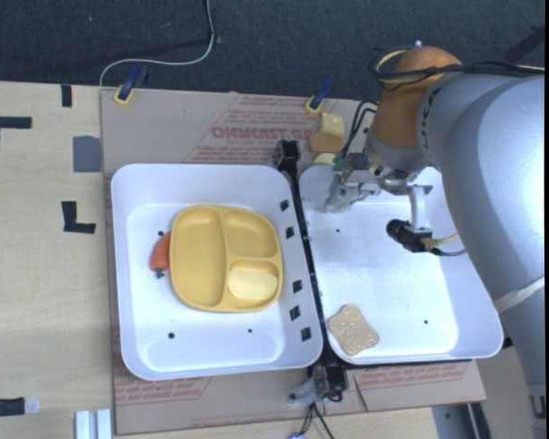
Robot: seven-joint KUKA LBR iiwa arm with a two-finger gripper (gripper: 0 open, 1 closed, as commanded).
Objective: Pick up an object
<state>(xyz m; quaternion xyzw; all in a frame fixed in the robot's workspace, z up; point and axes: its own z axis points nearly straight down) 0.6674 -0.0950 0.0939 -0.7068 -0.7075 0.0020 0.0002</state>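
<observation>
Tan cracker (352, 328) lies alone in the right bin (439, 337). The gripper (340, 190) should descend centred over it; its state is unclear.

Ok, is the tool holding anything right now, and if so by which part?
Cannot tell. The tool is low in the far corner of the right bin, too blurred to show anything held. The cracker lies apart, near the front.

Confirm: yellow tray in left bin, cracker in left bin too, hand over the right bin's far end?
One slip: the cracker lies in the right bin, near its front left corner, as the camera view shows. The yellow tray is in the left bin, and the hand is over the right bin's far end.
</observation>
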